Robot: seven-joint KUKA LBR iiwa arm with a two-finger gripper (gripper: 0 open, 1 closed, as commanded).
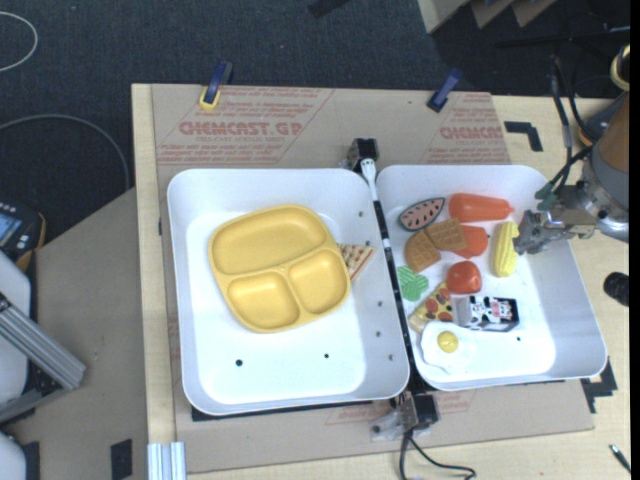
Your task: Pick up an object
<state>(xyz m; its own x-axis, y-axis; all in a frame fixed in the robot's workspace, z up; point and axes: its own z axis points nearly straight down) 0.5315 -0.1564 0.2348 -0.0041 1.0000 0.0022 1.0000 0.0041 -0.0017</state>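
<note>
From the camera above, I see two white bins side by side. The left bin has a yellow tray with three parts in it. A small waffle piece lies at the tray's 3 o'clock side, touching its edge.

The right bin is full of toy food. A carrot lies near the top. A watermelon slice is at 9 o'clock from the carrot. Under them sit brown bread pieces. A corn cob stands at 3 o'clock from the bread. A red tomato is at 6 o'clock from the bread. A green leaf lies by the bin's left wall. A pizza slice is just under it. A little milk carton lies at 5 o'clock from the tomato. A fried egg is at the bottom.

My gripper hangs over the right bin, just at 3 o'clock from the corn. I see nothing held in it. I cannot tell if it is open or closed.
</note>
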